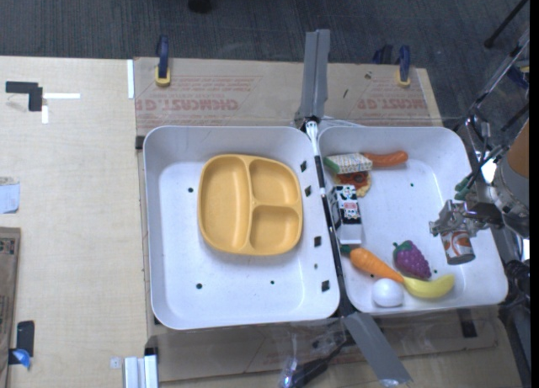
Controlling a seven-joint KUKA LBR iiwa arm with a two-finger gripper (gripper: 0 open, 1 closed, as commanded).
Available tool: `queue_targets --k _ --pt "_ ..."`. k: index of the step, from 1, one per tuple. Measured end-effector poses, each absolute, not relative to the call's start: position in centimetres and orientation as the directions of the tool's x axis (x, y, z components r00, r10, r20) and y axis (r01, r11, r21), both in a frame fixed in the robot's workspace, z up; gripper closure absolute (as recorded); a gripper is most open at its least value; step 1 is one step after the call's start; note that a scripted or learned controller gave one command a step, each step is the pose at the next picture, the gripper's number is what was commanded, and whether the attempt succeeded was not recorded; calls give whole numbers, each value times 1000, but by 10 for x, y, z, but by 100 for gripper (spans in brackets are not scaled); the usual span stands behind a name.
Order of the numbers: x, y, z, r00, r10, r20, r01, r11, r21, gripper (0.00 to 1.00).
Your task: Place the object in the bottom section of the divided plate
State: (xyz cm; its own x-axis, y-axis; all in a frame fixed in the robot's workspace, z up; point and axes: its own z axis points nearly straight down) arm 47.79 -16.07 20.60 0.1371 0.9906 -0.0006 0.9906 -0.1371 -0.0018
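Note:
A yellow divided plate (250, 204) lies in the left bin (168, 285), with one long section on its left and two smaller sections on its right, the lower of these at the near right. My gripper (456, 223) is low at the right side of the right bin (421, 184), directly over the top of a small red and white can (460, 247). The can stands slightly tilted by the bin's right wall, its top hidden under the gripper. The view does not show whether the can is gripped.
The right bin also holds a sausage (386, 159), a sandwich (349, 164), a small carton (347, 206), a carrot (371, 263), purple grapes (411, 258), a banana (429, 286) and a white egg (387, 293). A raised divider (322, 209) separates the bins.

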Motion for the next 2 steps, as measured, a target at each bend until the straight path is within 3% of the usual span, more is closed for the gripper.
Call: queue_targets --k 1,2 --pt "544 -101 202 -193 981 -1 981 193 -2 100" --pt "528 -15 191 -318 948 0 948 318 -3 100"
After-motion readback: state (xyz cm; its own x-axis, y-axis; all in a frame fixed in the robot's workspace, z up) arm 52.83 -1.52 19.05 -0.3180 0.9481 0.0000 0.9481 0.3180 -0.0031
